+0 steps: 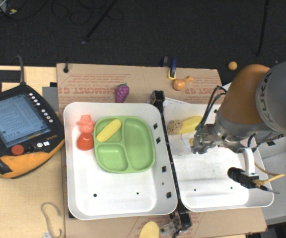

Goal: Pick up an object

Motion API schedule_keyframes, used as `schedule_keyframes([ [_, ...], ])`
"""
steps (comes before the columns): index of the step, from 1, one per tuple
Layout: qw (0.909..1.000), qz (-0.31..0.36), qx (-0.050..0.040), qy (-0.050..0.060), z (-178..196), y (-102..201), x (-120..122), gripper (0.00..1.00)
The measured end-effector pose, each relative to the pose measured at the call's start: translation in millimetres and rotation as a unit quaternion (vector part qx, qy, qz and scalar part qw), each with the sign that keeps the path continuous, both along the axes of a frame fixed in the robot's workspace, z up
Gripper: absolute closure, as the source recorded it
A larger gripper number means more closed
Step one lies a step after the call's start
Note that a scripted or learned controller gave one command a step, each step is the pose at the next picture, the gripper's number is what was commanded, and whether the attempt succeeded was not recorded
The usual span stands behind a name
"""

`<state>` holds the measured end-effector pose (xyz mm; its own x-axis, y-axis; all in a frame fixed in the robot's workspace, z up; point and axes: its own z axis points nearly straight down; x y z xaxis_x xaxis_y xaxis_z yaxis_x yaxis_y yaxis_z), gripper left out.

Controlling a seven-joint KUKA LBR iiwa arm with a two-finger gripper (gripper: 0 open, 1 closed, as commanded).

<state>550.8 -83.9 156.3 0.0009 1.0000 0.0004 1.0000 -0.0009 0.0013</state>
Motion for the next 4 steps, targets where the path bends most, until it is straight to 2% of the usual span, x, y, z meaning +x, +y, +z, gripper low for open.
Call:
schedule_keyframes([
  [1,1.0000,0.000,-0.0002,-0.001,47.4,-2.4,9.4,1.00],
  [2,1.0000,0.000,0.0000,0.000,72.6,-3.9,9.7,1.00],
  [3,1.0000,0.001,0.0009,0.003,70.8,37.8,-26.8,1.00],
  [4,1.0000,0.000,-0.0001,0.003,60.8,31.9,-20.8,1.00],
])
